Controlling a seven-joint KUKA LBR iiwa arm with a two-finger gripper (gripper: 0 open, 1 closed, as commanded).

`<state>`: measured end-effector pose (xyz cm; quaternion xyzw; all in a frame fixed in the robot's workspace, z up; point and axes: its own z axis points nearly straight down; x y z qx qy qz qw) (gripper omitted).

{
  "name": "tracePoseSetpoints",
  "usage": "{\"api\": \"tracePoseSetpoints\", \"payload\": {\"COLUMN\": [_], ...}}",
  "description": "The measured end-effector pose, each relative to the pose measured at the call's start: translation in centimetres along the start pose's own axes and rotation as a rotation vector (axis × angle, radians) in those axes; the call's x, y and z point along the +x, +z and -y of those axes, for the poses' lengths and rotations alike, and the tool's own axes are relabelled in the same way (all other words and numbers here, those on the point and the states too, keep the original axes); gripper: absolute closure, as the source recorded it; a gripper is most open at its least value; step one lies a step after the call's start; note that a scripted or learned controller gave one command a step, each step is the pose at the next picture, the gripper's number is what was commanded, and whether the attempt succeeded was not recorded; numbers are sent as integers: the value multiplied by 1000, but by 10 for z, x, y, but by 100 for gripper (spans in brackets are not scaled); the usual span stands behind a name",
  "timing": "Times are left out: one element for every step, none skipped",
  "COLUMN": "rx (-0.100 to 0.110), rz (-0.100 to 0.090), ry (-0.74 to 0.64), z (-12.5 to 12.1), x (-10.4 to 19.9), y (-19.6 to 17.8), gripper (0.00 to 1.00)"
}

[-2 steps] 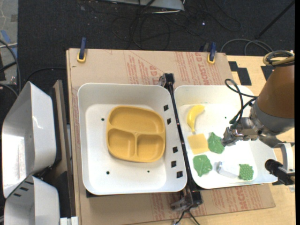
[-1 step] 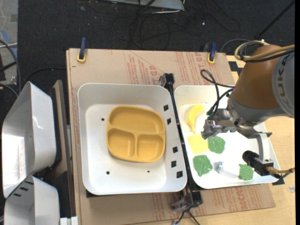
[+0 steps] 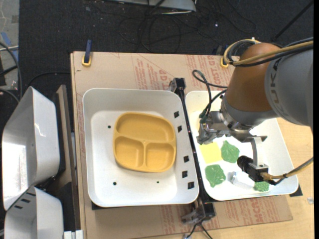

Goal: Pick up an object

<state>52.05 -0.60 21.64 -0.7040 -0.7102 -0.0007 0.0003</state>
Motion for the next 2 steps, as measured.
{"api": "tracePoseSetpoints", "payload": {"rx": [0,-1], "rz": [0,0], "ry": [0,0], "z": [-20,-43], "x": [47,97], "y": [6,8], "gripper": [100,100]}}
